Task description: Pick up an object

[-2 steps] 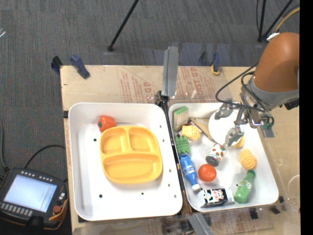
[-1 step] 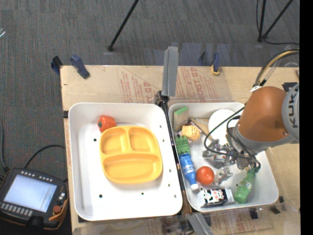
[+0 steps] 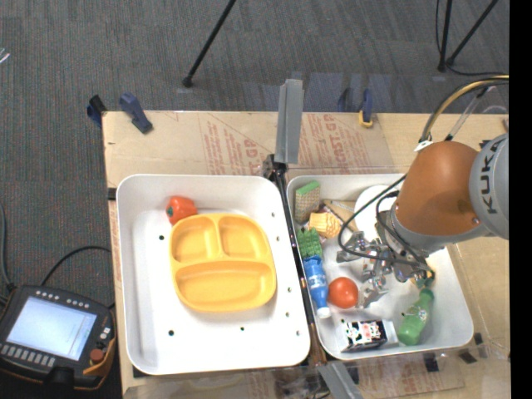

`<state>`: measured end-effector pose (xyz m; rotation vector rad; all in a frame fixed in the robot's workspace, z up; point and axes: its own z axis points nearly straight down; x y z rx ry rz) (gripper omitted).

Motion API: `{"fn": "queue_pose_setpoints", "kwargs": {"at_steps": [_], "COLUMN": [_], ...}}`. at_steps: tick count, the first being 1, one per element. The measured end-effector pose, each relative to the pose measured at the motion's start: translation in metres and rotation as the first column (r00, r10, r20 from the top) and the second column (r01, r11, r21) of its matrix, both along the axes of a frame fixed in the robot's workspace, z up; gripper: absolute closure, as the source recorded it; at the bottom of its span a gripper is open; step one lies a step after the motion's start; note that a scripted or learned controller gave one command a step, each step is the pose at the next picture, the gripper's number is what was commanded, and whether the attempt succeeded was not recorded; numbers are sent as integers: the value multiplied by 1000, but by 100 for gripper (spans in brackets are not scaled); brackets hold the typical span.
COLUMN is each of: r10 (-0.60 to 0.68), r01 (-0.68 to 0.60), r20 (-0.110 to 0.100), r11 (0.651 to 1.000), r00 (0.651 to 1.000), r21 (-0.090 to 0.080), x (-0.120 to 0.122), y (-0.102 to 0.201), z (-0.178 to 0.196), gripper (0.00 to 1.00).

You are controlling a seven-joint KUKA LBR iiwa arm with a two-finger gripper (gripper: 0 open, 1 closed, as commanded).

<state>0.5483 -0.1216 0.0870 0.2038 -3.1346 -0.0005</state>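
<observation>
Over the right shallow white bin [image 3: 462,322], low above its middle, the metal two-finger gripper [image 3: 378,283], grey arm with orange band [image 3: 436,191] covering much of the bin's far right part. Fingertips lost in dark linkage and cables; open or closed cannot be told. Just left of the gripper, a round red tomato-like ball [image 3: 342,292]. Along the bin's left wall, a blue plastic bottle [image 3: 315,279], a green block [image 3: 310,243], a yellow waffle-textured piece [image 3: 323,221] and a green-tan block [image 3: 307,196] at the far corner. Near the front edge, a small black-and-white carton [image 3: 363,332]; beside it, toward the right wall, a green bottle [image 3: 415,317]. In the left white bin [image 3: 137,306], a yellow divided plastic tray [image 3: 222,263], a red pepper-shaped toy [image 3: 179,209] touching its far left corner; bare floor round the bin's edges.
</observation>
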Motion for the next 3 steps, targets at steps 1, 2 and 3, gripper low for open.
{"fn": "queue_pose_setpoints", "kwargs": {"at_steps": [1, 2, 3], "r10": [-9, 141, 342], "r01": [9, -141, -342], "r20": [1, 1, 10], "r11": [1000, 990, 940], "r00": [1000, 990, 940], "r21": [1, 1, 2], "x": [10, 56, -14], "y": [12, 8, -73], "z": [0, 1, 3], "gripper": [0, 0, 0]}}
